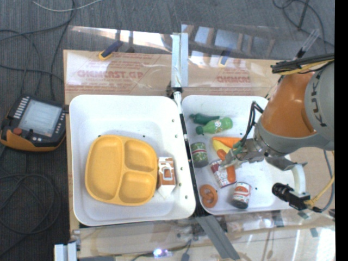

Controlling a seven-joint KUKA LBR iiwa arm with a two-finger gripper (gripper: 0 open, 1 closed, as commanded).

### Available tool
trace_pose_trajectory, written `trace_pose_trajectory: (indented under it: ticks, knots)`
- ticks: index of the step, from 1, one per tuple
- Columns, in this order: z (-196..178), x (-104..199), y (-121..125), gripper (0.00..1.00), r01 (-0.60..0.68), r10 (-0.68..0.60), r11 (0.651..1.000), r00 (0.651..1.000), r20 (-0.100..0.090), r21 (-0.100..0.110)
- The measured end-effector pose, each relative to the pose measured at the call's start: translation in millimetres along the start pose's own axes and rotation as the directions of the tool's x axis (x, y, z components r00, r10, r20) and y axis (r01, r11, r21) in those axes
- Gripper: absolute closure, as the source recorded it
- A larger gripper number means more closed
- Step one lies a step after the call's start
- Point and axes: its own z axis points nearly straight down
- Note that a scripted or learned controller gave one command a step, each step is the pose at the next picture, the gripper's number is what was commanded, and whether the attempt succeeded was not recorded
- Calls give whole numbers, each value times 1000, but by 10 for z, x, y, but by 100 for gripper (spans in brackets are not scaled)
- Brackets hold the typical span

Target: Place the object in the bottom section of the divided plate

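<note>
A yellow divided plate (120,169) lies in the left bin (92,110); the compartments I can see hold nothing. A small white and orange carton (166,172) stands against the plate's right rim. My gripper (235,157) hangs low in the right bin (261,197), over a red and white packet (222,175) and a small red piece (231,173). It partly hides them, and an orange carrot (225,142) lies just behind it. I cannot see anything held in the gripper.
The right bin also holds a green bottle (215,125), a dark green piece (202,118), a green can (199,153), a brown ring (208,194) and a red-labelled can (241,194). A pendant (33,123) lies left of the bins.
</note>
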Motion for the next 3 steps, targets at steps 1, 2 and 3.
trace_pose_trajectory:
  ticks: [1, 2, 3]
  knots:
    - [-170, 959, 449, 100, 77, -77, 997, 997, 1, 0]
    - [-316, 1945, 909, 100, 129, -129, 992, 992, 3, 1]
    - [169, 2609, 836, 100, 436, -436, 900, 900, 2, 2]
